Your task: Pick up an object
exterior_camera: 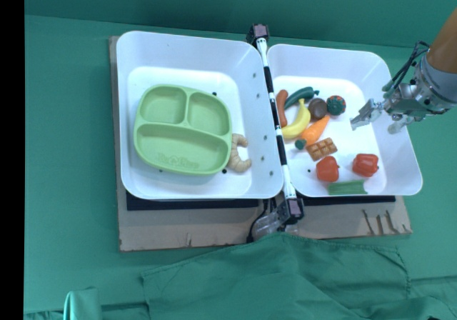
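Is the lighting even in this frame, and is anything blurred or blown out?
Camera view: light is even, shadows soft; the two shallow white plastic bins look bright but keep their edges; the small toy foods stay sharp; the metal two-finger gripper is slightly soft.

My grey metal wrist (427,90), orange band above it, dark cables looping alongside, silvery two-finger gripper (380,117) with angular brackets

Arm (444,61) cut off at right edge
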Available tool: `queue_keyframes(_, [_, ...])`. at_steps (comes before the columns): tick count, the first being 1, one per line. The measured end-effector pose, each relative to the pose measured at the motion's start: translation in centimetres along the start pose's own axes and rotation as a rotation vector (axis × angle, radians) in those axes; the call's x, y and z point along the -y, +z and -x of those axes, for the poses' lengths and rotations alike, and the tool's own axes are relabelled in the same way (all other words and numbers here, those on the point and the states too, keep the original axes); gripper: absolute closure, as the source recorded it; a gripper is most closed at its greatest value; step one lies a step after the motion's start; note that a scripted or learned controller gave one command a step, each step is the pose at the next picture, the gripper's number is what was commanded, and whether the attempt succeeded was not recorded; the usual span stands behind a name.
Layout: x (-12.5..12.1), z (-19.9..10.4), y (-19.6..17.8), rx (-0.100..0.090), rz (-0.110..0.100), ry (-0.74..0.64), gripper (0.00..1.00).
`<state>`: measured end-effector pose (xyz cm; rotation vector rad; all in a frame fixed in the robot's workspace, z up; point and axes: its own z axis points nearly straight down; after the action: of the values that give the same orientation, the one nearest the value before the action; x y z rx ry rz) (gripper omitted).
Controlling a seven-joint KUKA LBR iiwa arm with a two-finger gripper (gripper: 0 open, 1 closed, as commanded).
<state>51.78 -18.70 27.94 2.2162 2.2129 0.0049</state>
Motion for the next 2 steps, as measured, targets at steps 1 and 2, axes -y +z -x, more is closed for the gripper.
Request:
queue_keyframes(1, [5.4,0.0,4.6,-0.005,-0.013,0.006,0.00])
queue_keyframes(2, [5.0,0.2,3.2,0.001,0.000,0.006,1.00])
